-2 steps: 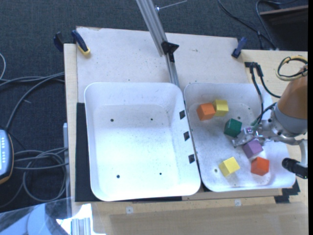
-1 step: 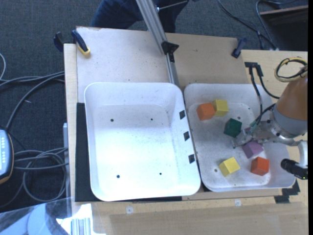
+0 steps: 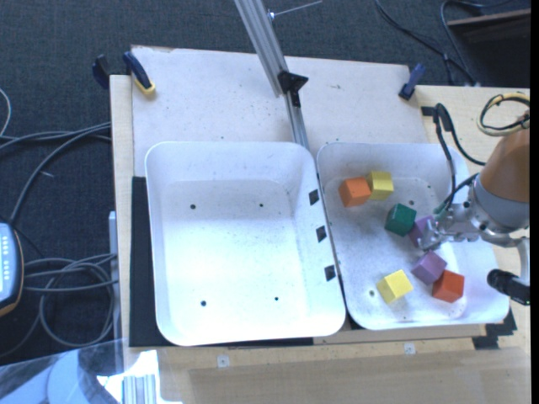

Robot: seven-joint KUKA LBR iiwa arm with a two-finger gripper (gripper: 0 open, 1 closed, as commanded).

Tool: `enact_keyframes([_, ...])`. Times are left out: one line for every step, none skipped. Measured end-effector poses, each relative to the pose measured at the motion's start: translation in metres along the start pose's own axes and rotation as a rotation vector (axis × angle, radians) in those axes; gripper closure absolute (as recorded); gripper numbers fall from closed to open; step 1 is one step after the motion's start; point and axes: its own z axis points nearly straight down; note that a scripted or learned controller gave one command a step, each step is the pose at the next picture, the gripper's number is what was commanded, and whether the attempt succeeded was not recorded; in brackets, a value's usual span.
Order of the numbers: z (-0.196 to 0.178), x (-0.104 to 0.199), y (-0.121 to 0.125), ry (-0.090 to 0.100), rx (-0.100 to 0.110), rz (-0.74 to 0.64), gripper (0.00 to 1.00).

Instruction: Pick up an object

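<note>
The right bin (image 3: 337,225) holds several small blocks. An orange block (image 3: 354,191) and a yellow block (image 3: 381,183) touch at the back. A green block (image 3: 400,220) sits mid-bin. Toward the front lie a yellow block (image 3: 394,285), a purple block (image 3: 429,268) and a red-orange block (image 3: 448,285). My gripper (image 3: 429,231) is low inside the right bin, just right of the green block. A small purple piece (image 3: 418,229) shows right at its tip; whether it is held is unclear. The arm's orange band (image 3: 509,171) is at the right edge.
The left bin (image 3: 156,225) stands beside the right one, their rims meeting along the middle. A metal pole (image 3: 265,36) slants up from the back of the bench. Cables (image 3: 446,133) run near the right bin's back corner.
</note>
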Motion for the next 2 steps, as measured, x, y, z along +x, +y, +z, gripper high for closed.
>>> enact_keyframes([-0.058, 0.008, 0.006, -0.003, -0.006, -0.003, 1.0])
enact_keyframes([-0.113, 0.008, 0.008, -0.003, -0.007, -0.002, 1.0])
